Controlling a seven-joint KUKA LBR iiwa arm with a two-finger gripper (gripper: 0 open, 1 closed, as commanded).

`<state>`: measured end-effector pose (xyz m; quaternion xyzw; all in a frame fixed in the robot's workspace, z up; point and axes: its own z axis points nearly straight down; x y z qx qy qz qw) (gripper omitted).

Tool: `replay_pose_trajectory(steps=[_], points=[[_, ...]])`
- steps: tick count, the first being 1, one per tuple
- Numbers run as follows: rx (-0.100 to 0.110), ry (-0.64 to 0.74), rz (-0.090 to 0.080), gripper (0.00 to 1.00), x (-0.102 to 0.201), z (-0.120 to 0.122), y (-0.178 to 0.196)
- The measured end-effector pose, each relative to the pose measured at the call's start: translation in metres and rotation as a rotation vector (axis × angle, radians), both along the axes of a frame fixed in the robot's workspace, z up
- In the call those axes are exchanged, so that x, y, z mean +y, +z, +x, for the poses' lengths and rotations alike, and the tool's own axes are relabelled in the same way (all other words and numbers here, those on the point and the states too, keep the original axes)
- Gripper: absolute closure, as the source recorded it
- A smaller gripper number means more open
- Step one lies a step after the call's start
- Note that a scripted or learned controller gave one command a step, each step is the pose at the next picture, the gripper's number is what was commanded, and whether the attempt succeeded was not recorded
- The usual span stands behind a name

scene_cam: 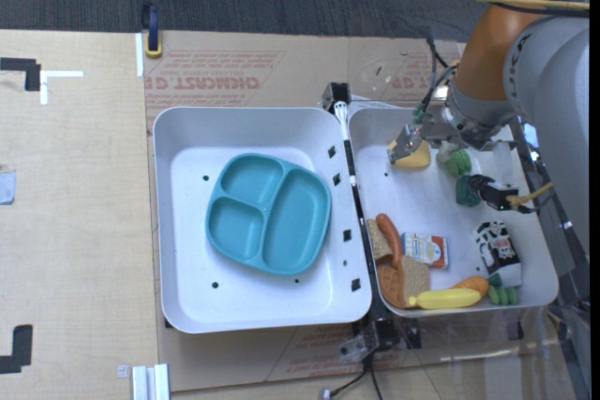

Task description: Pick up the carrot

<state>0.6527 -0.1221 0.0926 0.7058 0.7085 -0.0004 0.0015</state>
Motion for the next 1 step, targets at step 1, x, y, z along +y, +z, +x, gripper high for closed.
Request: replay_pose_trajectory(steps=[1], points=[[0.006, -0.216, 0.002, 0.00, 0.0220, -0.0052, -0.0017]])
